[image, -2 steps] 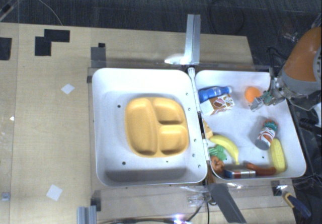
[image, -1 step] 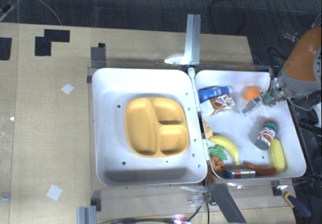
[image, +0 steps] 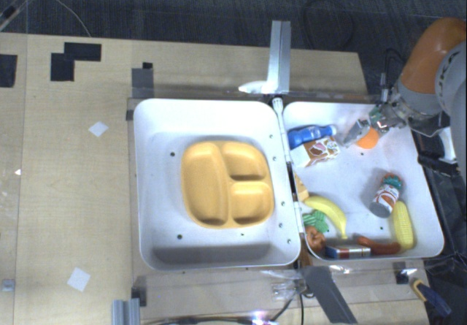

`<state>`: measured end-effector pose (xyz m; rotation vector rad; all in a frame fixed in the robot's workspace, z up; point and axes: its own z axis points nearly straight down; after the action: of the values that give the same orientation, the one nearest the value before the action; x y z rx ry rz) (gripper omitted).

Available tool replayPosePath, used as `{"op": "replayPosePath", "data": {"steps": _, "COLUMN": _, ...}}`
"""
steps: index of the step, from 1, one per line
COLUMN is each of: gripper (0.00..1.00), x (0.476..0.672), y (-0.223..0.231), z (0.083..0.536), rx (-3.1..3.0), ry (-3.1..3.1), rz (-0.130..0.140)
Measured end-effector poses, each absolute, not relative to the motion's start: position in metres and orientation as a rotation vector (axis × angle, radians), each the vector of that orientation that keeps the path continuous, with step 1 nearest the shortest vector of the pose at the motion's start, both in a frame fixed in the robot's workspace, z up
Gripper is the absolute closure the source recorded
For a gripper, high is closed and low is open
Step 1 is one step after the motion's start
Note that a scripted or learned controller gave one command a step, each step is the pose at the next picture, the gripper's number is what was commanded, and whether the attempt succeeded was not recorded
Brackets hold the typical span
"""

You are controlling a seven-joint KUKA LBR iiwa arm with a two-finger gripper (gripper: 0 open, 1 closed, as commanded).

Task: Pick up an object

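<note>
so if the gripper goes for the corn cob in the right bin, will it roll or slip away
The corn cob looks rounded and tapered, so a push would probably roll it, likely curving. It lies close to the bin wall, which may stop it. Its surface looks smooth, so the fingers could slip.

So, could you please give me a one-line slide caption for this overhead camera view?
Gripper beside an orange object in the right bin; yellow tray in the left bin.

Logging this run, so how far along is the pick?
Done: the arm has reached over the right bin's far corner, and the tool sits beside an orange piece. In hand: nothing visibly. Left: closing on an object and lifting it. The bottle, banana, can and corn lie in the bin.
</note>
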<state>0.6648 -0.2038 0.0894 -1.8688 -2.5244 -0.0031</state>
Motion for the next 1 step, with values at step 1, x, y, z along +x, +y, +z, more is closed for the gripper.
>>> {"op": "replayPosePath", "data": {"steps": 1, "gripper": 1.0, "x": 0.6697, "y": -0.203, "z": 0.1038, "rx": -1.868, "ry": -2.55, "rz": -0.011}}
